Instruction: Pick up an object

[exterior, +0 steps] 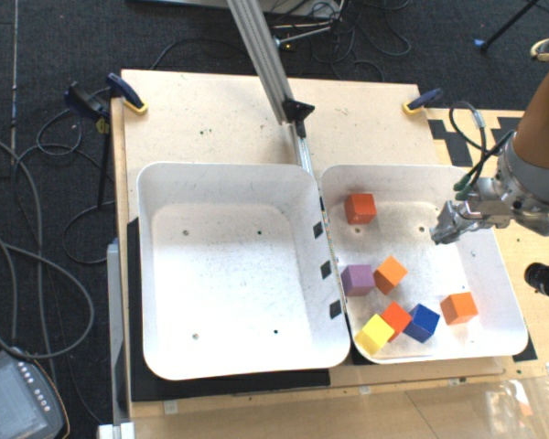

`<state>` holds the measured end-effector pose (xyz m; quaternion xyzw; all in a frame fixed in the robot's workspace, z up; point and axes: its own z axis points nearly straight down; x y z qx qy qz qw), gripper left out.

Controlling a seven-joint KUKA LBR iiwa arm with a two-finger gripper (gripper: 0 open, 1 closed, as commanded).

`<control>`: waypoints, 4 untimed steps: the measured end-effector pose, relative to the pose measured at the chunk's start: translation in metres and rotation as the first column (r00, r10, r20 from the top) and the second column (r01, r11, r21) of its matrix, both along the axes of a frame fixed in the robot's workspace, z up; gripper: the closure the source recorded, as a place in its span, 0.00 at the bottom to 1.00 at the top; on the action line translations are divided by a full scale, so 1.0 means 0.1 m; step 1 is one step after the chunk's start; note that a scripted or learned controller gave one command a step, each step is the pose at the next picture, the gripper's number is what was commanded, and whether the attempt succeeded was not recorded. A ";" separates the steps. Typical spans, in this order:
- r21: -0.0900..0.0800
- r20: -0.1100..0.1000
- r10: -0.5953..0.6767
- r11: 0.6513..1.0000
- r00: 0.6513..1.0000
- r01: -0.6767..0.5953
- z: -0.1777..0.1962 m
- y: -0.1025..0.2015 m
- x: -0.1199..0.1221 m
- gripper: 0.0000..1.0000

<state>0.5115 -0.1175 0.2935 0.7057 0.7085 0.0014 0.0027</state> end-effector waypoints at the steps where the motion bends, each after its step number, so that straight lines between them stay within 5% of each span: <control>1: 0.002 -0.004 0.004 1.000 1.000 -0.004 -0.12 0.52 0.30 1.00; 4: 0.002 -0.002 0.003 1.000 1.000 -0.003 -0.41 1.69 1.24 1.00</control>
